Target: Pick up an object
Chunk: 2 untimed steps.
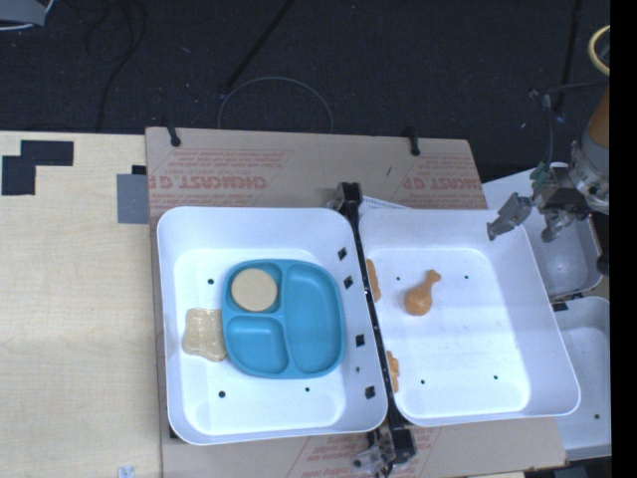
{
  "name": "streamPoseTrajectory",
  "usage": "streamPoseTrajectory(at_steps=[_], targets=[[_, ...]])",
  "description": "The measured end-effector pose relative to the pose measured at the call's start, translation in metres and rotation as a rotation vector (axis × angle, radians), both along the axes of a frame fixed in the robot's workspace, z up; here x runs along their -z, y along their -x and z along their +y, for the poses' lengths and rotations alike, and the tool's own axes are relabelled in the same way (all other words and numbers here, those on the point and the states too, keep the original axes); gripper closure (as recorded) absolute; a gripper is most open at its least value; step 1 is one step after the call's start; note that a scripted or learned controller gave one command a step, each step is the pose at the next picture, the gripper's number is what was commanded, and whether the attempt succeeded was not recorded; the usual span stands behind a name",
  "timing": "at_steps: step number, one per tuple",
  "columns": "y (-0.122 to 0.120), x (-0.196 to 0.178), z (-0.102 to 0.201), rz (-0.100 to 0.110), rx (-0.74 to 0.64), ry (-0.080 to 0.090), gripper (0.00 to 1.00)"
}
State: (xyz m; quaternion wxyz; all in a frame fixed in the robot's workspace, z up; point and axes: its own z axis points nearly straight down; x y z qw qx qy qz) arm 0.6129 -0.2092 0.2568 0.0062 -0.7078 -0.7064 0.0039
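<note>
An orange drumstick-shaped piece (421,294) lies in the middle of the right bin (498,386). Two more orange pieces rest against that bin's left wall, one near the top (371,279) and one lower down (392,370). In the left bin (189,237) a blue divided plate (299,337) carries a round beige disc (253,289), and a beige toast-like piece (204,334) lies beside the plate's left edge. My gripper (528,222) hangs open above the right bin's far right corner, well apart from the drumstick, with nothing between its fingers.
A black divider (360,297) runs between the two bins. Both stand on a cardboard sheet (299,172). A light wooden bench top (70,307) lies to the left. Dark floor with cables fills the back.
</note>
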Motion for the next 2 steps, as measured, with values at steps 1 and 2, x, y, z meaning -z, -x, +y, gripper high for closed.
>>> streamPoseTrajectory(at_steps=[1, 2], targets=[[-0.002, -0.008, 0.0, -0.012, -0.002, 0.003, 0.0], [-0.005, 0.055, 0.006, -0.006, -0.003, 0.001, 0.0]])
